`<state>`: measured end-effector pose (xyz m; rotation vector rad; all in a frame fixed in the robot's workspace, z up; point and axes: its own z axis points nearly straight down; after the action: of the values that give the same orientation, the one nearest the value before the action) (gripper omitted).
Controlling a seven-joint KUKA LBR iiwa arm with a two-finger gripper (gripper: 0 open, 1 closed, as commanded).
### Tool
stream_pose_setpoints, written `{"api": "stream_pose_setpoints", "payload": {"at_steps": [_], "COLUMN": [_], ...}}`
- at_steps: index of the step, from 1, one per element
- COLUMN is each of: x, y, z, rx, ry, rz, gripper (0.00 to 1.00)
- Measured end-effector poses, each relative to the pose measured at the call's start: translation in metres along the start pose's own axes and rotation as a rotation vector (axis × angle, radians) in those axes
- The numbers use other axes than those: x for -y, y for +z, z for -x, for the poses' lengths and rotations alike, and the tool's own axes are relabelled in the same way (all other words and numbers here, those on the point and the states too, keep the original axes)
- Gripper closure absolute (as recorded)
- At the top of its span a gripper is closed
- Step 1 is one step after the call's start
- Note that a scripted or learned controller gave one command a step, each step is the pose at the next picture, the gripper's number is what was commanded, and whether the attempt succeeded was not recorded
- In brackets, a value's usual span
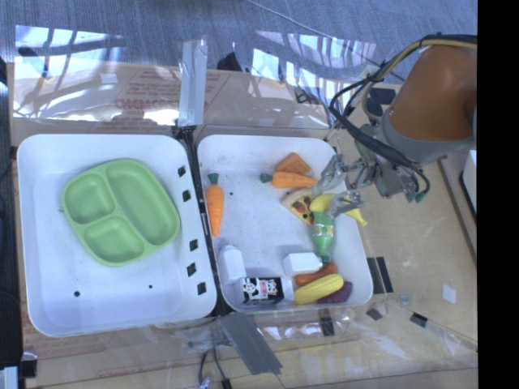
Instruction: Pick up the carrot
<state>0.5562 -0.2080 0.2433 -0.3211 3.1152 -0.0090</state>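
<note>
Orange carrot [215,207] by right bin's [251,148] left wall, well apart from end effector [345,186], grip state unclear.

I can read no text with certainty. The cardboard [243,96] behind the bins carries faint reddish print under its clear plastic cover, and I cannot make out the letters. The small carton [261,290] at the near edge of the right bin [251,148] bears a black-and-white label with a cow-like pattern; any wording on it is too small for me to read. I find no legible numbers, brands or signs elsewhere.
</note>
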Motion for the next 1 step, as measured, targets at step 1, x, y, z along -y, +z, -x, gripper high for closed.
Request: {"api": "stream_pose_setpoints", "payload": {"at_steps": [1], "x": [-0.0351], "y": [0.1504], "z": [0.0331], "rx": [-0.013], "ry": [-0.047], "rz": [0.012], "gripper": [1.00]}}
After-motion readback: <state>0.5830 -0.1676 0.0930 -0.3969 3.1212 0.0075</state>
